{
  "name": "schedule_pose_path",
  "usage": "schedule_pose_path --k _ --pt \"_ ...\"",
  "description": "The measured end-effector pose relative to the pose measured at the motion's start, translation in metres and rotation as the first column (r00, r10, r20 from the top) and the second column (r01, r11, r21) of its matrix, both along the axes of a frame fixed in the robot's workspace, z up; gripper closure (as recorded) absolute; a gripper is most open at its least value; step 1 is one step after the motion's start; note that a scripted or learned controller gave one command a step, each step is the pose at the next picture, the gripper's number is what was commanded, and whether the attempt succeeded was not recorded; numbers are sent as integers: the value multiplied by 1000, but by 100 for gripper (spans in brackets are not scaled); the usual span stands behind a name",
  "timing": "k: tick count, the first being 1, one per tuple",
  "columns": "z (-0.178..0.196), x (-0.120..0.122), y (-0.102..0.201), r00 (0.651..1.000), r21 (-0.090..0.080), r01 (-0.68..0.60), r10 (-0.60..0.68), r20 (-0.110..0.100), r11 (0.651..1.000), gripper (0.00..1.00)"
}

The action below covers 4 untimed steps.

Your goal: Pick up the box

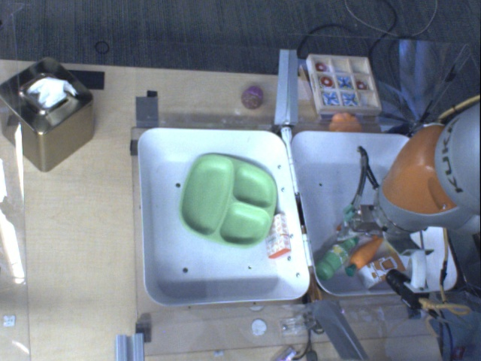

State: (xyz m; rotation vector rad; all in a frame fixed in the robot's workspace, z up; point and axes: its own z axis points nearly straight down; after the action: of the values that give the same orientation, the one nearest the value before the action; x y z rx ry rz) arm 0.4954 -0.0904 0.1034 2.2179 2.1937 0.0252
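Observation:
A small white and red box (279, 236) lies in the left bin (161, 269), against its right wall and touching the lower right edge of a green divided plate (228, 198). My gripper (359, 218) hangs low in the right bin (331, 153), under the arm's orange band (417, 173). It is above a heap of items and well to the right of the box, across the wall between the bins. Nothing is visibly held.
Beneath the gripper lie a green bottle (334, 260), an orange piece (364, 252) and a white packet (379, 271). A tic-tac-toe board (342, 83) and an orange ball (345, 122) sit behind the right bin. A tissue holder (47, 113) stands far left.

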Motion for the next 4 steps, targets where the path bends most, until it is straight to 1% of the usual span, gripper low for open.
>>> schedule_pose_path --k 1,2,3,4 --pt "67 43 -34 994 3 -106 106 -20 994 100" --pt "82 -7 58 862 2 -507 507 -21 862 100" --pt "72 31 -24 893 0 -450 450 -21 893 100" --pt "72 31 -24 893 0 -450 450 -21 893 0"
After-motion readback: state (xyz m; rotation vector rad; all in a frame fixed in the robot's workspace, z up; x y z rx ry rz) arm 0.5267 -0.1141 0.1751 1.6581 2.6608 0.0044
